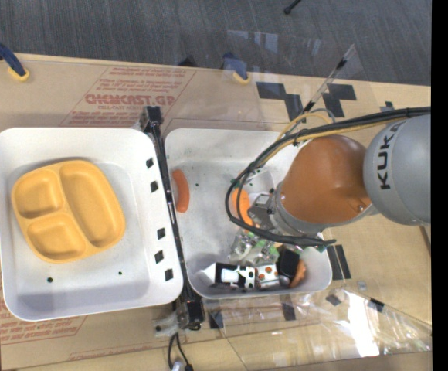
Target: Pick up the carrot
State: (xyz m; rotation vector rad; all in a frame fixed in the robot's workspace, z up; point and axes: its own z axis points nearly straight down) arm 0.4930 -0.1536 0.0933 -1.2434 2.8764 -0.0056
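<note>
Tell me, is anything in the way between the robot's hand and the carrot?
Nothing visible is. The carrot lies alone by the right bin's left wall. Bare white floor runs from it toward the arm's wrist. The pile of toys sits nearer the bin's front edge.

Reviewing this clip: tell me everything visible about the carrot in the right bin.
The carrot is a small, smooth orange piece, elongated and slightly tapered, looking like plastic. It lies flat on the floor of the right bin, close beside the left wall and roughly parallel to it. Nothing else touches it; the arm hangs well to its right.
</note>
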